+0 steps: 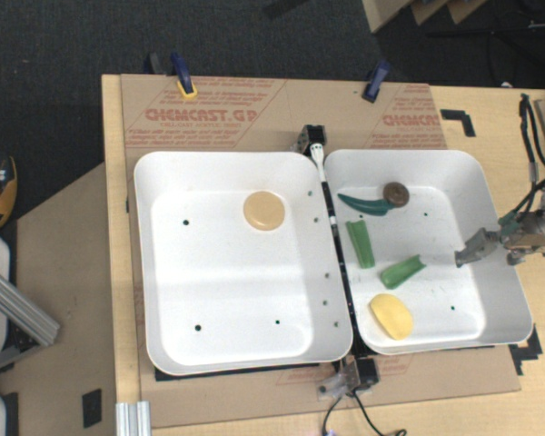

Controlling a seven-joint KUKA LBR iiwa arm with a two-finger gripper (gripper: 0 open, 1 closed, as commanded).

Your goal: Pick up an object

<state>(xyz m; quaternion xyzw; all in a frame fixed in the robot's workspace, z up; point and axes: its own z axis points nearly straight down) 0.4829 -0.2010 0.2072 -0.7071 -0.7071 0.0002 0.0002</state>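
pick not yet made, as far as this view shows. the gripper (472, 248) sits at the right edge of the right bin (463, 175), just inside the rim, low over bare white floor. nothing is visible between its tips; whether the jaws are wide or narrow, i cannot tell, the end of the tool is too small and blurred here.

candidate objects, all lying on the bin floors:
- yellow lump (391, 317), near the front edge of the right bin, toward its left corner.
- short green block (401, 272), mid-floor, tilted, nearest to the gripper but apart from it.
- long green block (361, 243), close to the left wall of the right bin.
- dark teal curved piece (366, 204) near the back edge, its tip touching or just beside a brown round piece (395, 194).
- tan disc (264, 211), alone in the left bin (163, 271), toward its back edge.

judgement: task is at the approach stage. left to do: close on one object, grip it, lift it off the floor. the short green block looks the likeliest target.
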